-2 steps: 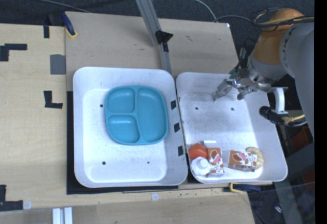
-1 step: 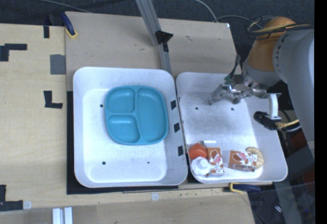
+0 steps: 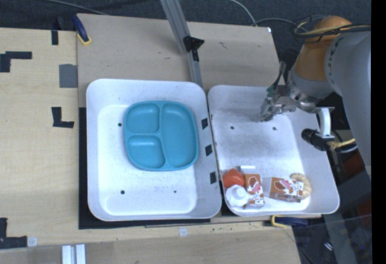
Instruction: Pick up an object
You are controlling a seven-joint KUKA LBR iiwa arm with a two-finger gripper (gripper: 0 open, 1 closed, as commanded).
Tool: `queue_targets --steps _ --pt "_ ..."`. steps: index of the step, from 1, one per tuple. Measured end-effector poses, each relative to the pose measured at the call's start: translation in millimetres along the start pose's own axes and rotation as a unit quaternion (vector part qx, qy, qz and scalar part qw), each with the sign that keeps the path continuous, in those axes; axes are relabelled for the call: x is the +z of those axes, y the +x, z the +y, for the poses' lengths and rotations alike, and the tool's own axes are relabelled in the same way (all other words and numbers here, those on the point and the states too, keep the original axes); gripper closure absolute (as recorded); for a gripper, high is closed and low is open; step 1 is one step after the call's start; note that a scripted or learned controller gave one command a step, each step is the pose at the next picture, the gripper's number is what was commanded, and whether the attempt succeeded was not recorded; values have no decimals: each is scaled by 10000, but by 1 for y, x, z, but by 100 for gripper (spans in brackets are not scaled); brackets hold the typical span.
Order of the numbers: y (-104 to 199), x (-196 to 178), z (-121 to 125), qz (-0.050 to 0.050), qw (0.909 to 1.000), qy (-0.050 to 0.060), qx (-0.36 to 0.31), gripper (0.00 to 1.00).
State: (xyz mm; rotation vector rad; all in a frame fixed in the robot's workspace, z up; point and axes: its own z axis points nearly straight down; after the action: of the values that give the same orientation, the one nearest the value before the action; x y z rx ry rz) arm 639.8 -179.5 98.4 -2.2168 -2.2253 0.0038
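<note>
KUKA arm reaches in from right, end effector (image 3: pixel 269 107) poised over upper part of right bin (image 3: pixel 253 136), above bare floor. Whether it is apart or together cannot be told from this slant view. Nothing seen in its grip.

Pickable items crowd bin's near edge: orange-red item (image 3: pixel 233 178), white item (image 3: pixel 237 196), two printed packets (image 3: pixel 254 187) (image 3: pixel 291 187) (likely slid against wall). Blue divided plate (image 3: pixel 161 135) sits in left bin (image 3: pixel 99 154) on worktop (image 3: pixel 36 136). Judgement: pick not yet made; descent toward near edge needed.
</note>
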Motion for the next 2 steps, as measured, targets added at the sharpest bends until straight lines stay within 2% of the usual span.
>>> queue_targets --steps 1,2 --pt "1 -45 -6 3 10000 -25 14 100" --pt "-6 -107 -5 -3 10000 -37 16 100"
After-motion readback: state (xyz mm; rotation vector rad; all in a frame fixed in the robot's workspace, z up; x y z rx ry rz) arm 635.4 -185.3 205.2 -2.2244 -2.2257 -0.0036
